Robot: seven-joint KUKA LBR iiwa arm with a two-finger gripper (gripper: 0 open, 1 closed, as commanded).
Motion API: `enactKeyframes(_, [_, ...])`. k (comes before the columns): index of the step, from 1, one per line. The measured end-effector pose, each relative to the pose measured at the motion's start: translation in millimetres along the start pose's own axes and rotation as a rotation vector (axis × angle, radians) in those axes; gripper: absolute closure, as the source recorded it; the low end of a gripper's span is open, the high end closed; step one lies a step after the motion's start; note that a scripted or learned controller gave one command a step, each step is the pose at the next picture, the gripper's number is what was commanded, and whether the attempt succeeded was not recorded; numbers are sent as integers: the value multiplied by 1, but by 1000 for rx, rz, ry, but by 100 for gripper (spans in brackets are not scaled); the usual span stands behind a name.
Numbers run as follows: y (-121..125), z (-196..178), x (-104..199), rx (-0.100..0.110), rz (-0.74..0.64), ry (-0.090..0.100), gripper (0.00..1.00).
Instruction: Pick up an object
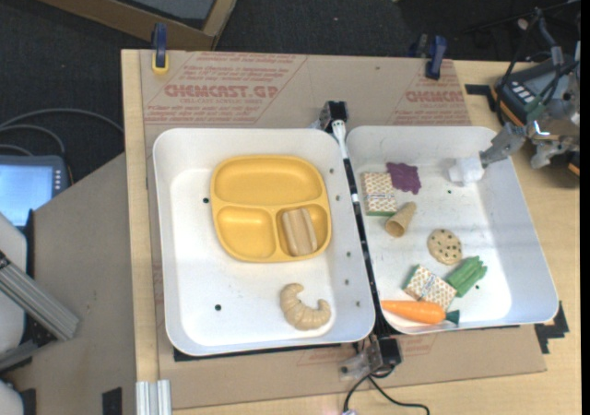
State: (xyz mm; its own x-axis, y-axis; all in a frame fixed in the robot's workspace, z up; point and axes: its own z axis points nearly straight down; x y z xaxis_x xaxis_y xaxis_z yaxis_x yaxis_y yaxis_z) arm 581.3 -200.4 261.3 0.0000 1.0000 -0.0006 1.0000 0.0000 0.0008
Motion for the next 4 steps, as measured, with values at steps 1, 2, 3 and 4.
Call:
enactKeyframes(1, [49, 146, 23, 12, -3, 6, 0])
enactKeyframes(2, [86, 179, 87, -1, -6, 3, 0])
enactKeyframes(3, [87, 165, 82, -7, -1, -2, 100])
enactKeyframes(4, [86, 165, 82, -5, -2, -2, 0])
